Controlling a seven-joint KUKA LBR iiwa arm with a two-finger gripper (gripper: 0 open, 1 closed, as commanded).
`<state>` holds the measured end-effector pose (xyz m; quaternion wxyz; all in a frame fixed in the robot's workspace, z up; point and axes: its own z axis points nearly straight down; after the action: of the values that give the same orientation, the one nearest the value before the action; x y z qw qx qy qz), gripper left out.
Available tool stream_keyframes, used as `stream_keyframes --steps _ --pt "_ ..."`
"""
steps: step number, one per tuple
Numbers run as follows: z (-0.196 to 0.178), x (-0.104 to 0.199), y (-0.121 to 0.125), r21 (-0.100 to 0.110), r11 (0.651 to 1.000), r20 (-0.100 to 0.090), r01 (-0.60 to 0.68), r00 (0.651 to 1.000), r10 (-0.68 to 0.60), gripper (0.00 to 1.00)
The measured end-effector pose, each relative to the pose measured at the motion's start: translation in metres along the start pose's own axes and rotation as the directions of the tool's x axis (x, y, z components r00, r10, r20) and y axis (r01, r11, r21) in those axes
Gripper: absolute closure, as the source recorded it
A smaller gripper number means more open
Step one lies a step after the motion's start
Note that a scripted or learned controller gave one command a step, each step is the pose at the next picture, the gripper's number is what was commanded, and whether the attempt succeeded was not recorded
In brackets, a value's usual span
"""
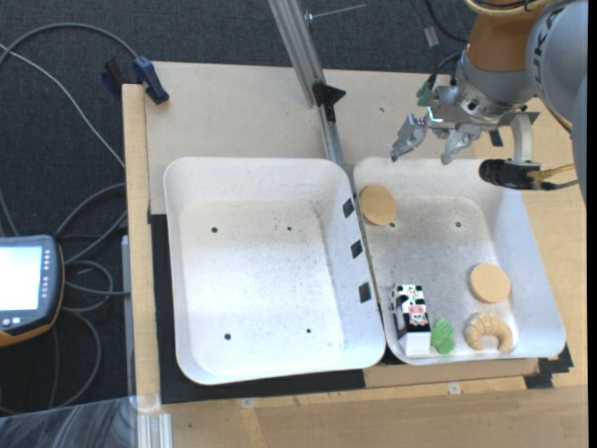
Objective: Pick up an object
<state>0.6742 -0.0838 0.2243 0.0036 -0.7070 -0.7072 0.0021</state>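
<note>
Approach step, nothing grasped yet. Hand (431, 144) hovering above the far rim of the right bin (522, 241), fingers spread apart with only air between them. Pick candidates all in that right bin: tan disc (378, 204) near the far left corner, close to the divider wall; second tan disc (489, 283) toward the near right; croissant-shaped piece (490, 332) just in front of it at the near edge; small black-and-white box (410, 308) with a green piece (441, 336) beside it in the near left corner. Left bin (252, 269) showing bare speckled floor. Nearest target probably the far disc: needs a short shift toward the near-left, then a straight descent. Flat and thin, so likely hard to pinch; fingers would need to straddle the edge right at floor level. Bin wall and black clips on the divider close by on that side, limited clearance for the left finger. Croissant or box look like bulkier, easier grabs but need a longer reach across the bin. Around the worktop (233, 110): slanted metal pole (298, 45) behind the bins, blue clamp (149, 77) at the far left corner, pendant screen (28, 287) and cables off the left side, none in the path.
</note>
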Motion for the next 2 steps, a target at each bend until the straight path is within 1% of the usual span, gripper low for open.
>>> stream_keyframes --steps 1,2 --pt "-0.004 0.000 0.001 -0.005 1.000 0.001 0.001 1.000 -0.001 0.00" --pt "0.057 0.000 -0.007 0.001 1.000 0.001 -0.001 1.000 0.001 0.00"
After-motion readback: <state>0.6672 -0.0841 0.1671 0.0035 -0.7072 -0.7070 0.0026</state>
